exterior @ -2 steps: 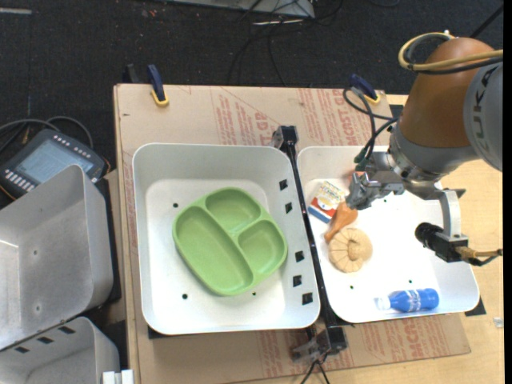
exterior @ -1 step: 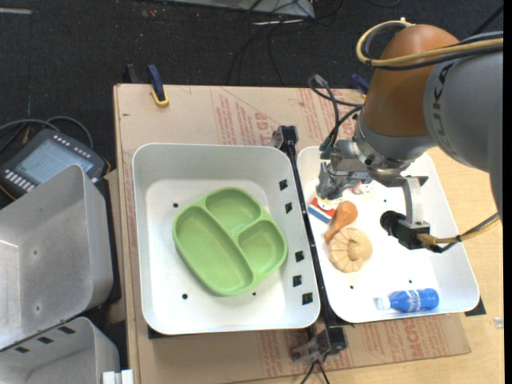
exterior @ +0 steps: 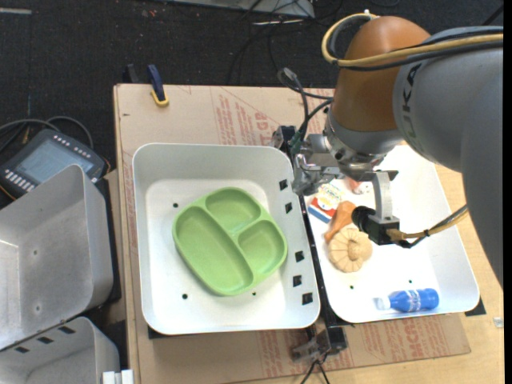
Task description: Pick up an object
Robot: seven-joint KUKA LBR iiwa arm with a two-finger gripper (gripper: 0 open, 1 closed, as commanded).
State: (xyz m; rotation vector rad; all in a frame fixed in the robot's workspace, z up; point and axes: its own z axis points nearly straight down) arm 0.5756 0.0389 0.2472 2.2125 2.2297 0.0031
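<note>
Dark floor strewn with cables surrounds a cardboard-topped surface (exterior: 208, 106) that carries two shallow white bins side by side. The likeliest things to pick lie in the right bin (exterior: 460, 286): a cluster sits directly under and just beside the gripper (exterior: 340, 184), made up of an orange carrot-like toy (exterior: 339, 217), a tan ridged, shell-shaped piece (exterior: 350, 249) touching it on the near side, and a flat red, white and blue packet (exterior: 326, 202) partly hidden beneath the wrist. How far the gripper is open cannot be told, since the wrist and its metal bracket cover it, and nothing can be seen held in it. A black block on a cable (exterior: 376, 226) hangs from the arm right against the carrot and the shell piece. Further out, near the front of the same bin and well apart from the gripper, lies a small blue bottle (exterior: 410, 299) on its side. Across the divide, the left bin (exterior: 152, 294) holds a green divided plate (exterior: 230, 240), lying flat. The main risk, as I judge it, is crowding: the three clustered things touch, so a closing grasp could catch two at once, nudge one aside or pinch only an edge that slips free on the lift. The flat packet offers little to grip. The cluster also lies close to the bin wall, which could foul the descent, and the dangling cable block could drag things about.
</note>
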